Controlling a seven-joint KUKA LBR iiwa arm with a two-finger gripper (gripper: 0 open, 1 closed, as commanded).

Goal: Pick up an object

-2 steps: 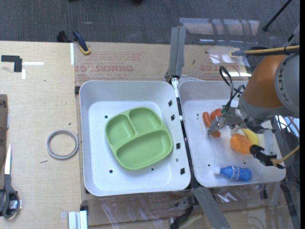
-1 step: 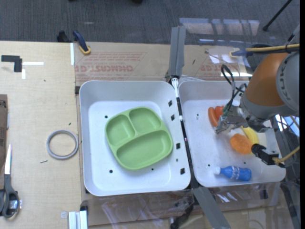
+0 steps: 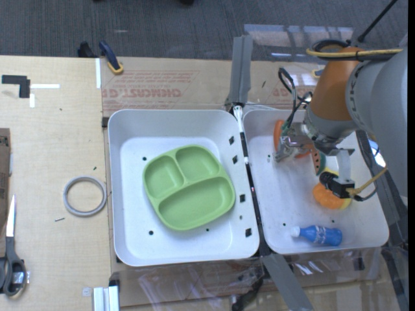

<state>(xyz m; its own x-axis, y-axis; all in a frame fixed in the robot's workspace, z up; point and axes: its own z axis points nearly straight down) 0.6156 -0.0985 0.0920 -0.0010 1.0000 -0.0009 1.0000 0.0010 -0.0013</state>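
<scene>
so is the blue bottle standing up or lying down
Lying down: the blue bottle rests on its side on the right bin floor, white cap pointing left.

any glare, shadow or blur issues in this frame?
Camera view: even, soft light; faint shadows only, along the left bin rim and under the green plate. Slight glare on the clear plastic behind the right bin. The gripper area is cluttered and soft; the blue bottle is sharp enough.
</scene>
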